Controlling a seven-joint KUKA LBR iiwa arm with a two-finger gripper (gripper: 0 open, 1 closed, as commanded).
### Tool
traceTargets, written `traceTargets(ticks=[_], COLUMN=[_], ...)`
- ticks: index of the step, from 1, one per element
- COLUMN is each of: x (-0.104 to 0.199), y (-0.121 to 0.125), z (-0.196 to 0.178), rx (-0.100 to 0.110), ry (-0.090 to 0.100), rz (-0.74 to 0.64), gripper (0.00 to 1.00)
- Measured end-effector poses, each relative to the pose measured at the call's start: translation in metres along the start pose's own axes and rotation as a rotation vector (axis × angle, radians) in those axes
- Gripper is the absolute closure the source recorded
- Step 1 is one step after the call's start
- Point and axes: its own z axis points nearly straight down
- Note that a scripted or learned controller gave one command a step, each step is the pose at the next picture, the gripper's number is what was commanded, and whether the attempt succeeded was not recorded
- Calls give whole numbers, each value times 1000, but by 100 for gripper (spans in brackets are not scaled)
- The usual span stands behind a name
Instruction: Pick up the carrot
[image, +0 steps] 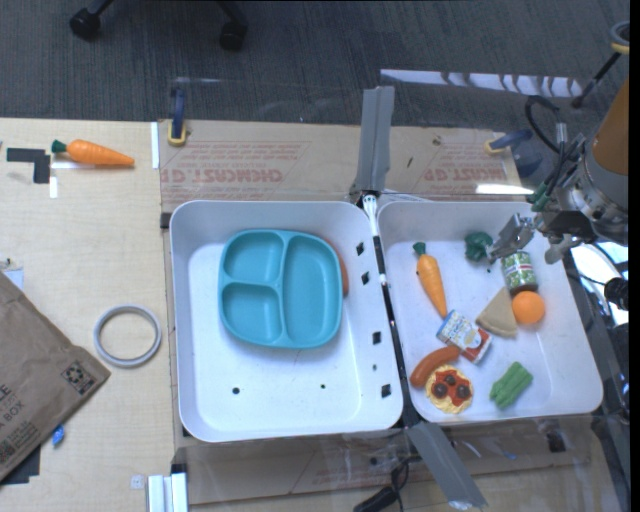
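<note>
From the overhead camera, two shallow white bins sit side by side on the bench. The left bin (200, 330) holds a turquoise divided plate (281, 288) with three compartments, lying flat toward the bin's far half; a sliver of something orange peeks out at the plate's right edge, too hidden to name.

The right bin (560, 395) holds the toy food. The carrot (431, 279) lies in its far-left part, green top pointing away from the camera, apart from the other pieces. Near it toward the centre is a small printed carton (463, 335), touching a tan wedge (497, 316). An orange ball (527, 308) sits just beside the wedge, with a small green-labelled bottle (518, 270) right behind it. A dark green broccoli-like piece (478, 245) lies at the far side. Along the near side are a red sausage (433, 364), a small round pizza (449, 389) and a green ridged vegetable (511, 384).

The gripper (515, 236) hangs over the far right of this bin, near the bottle and well apart from the carrot; nothing shows between its fingers, and whether they are spread or closed cannot be told.

Outside the bins, a second carrot (93, 153) lies on the bench at far left, and a roll of tape (127, 334) lies beside the left bin.
</note>
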Motion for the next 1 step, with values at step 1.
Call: traceTargets(ticks=[1], x=[53], y=[39], z=[89], rx=[1], ry=[0], rz=[-56], gripper=[0])
